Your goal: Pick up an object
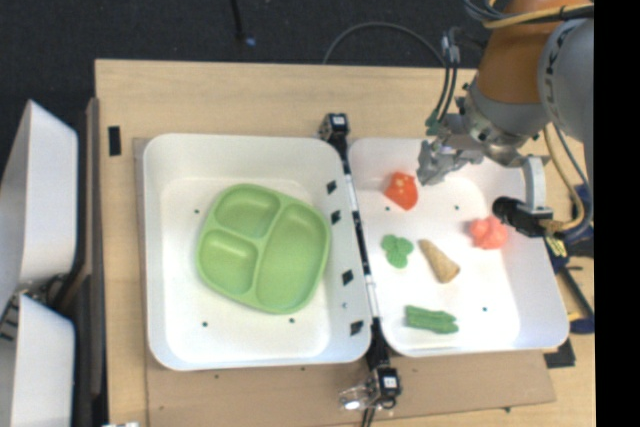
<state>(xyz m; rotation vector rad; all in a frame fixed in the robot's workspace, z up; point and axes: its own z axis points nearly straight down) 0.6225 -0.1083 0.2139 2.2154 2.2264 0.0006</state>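
Nearest of all: green pod toy [431, 319]. Lay flat close to the front edge of the right bin [515, 310], a little left of centre.

Just behind it, tan cone [439, 260]. Rested on its side, narrow end toward the back-left.

Next to that, on the left, small green leafy toy [397, 250]. Sat close to the bin's left wall, near the cone but apart from it.

Further right, pink lump [488, 232]. Kept to the right edge, clear of the cone.

Then the red toy [402, 190], back-left part of the same bin. Stood alone on the white floor, well apart from the leafy piece and the cone.

Right beside it, the gripper [432, 167]. Hung just behind and to the right of the red toy, pointing down, very near. Touching or not: could not tell. Open or closed: could not tell either, too blurred and foreshortened.

Above the back-right corner, the arm [520, 55], grey and orange.

Over to the left bin [170, 315]. Held one light green divided plate [262, 247] in the middle. Lay flat, three compartments up, turned a little askew to the walls.

Along the seam between the bins, black clamps [335, 126] at back and front. Under everything, the wooden bench [250, 90].
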